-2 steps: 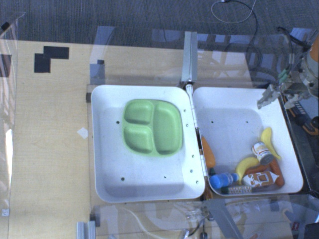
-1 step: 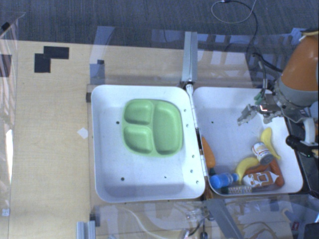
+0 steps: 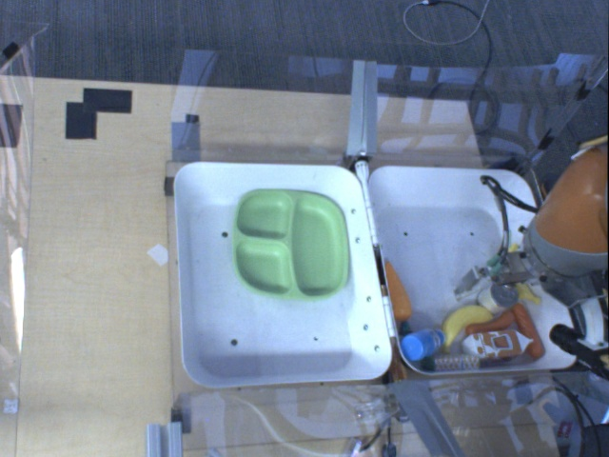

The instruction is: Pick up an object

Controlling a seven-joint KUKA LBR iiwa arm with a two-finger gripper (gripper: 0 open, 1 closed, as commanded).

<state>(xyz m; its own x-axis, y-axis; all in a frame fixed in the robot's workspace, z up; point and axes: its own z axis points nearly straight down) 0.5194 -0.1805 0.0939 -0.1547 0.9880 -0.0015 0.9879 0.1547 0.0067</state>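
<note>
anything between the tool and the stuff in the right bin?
Nothing visible. The tool sits low over the right bin, right above the banana and the orange toy. The blue cup and carrot lie further left, uncovered.

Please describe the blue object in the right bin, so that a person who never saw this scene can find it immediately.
Start at the right bin and go to its near left corner. The blue cup lies there on its side, just left of the banana. It is the one blue thing among yellow and orange neighbours.
</note>
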